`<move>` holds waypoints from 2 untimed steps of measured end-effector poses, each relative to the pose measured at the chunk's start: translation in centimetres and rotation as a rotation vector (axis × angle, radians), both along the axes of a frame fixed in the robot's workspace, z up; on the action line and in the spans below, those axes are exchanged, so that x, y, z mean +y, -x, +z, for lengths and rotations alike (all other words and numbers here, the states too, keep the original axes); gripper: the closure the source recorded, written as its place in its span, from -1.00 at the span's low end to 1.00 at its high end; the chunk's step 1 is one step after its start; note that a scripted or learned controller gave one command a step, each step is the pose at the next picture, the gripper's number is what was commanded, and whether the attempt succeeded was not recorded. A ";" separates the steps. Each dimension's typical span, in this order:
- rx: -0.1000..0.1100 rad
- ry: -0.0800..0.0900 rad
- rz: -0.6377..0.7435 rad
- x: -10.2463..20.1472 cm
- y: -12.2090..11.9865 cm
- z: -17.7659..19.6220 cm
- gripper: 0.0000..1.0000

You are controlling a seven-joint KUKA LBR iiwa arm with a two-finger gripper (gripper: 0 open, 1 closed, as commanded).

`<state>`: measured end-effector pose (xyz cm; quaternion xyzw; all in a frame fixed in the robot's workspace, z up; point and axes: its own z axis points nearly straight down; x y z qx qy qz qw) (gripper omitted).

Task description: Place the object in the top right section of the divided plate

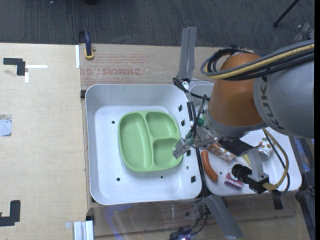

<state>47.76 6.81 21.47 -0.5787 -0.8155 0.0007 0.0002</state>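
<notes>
A light green divided plate (142, 141) lies in the left white bin (100, 184), with one long section on its left and two smaller sections on its right. All three sections look bare. My gripper (181, 149) hangs low over the plate's right rim, beside the lower right section. I see nothing in it. The grey and orange arm covers much of the right bin (295, 176).
In the right bin lie an orange-red sausage-shaped thing (209, 165), a brown packet (223, 154), a small pink item (233, 182) and a small pale item (263, 150). The wall between the bins runs just right of the gripper. Bare wooden bench stretches to the left.
</notes>
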 end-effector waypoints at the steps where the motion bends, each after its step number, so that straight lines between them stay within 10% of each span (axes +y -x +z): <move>1: 0.000 0.001 -0.459 -0.3 -2.9 -2.3 -1.00; 2: 0.001 0.000 -0.374 0.2 0.0 -2.3 -1.00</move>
